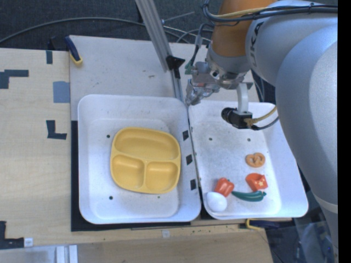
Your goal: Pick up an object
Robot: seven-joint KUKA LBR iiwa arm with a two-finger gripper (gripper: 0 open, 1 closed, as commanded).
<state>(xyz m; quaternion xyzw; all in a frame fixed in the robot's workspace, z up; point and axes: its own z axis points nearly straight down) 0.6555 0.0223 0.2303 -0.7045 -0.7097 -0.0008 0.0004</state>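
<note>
The grey arm (pixel 307 75) fills the frame's right side, its orange band (pixel 238 15) at top centre, end effector (pixel 193 96) pointing down-left just below.

Matt yellow plastic is noted on the divided tray (pixel 145 160); smooth white plastic (lightly speckled) on both bins (pixel 88 147).

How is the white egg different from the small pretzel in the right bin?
The white egg is smooth, solid and rounded; the pretzel is brown, flat and has holes. The egg looks larger than the pretzel. The egg lies at the bin's near left corner, touching an orange piece; the pretzel lies apart, farther back and to the right. Both lie in the right bin, away from the gripper at its far corner.
</note>
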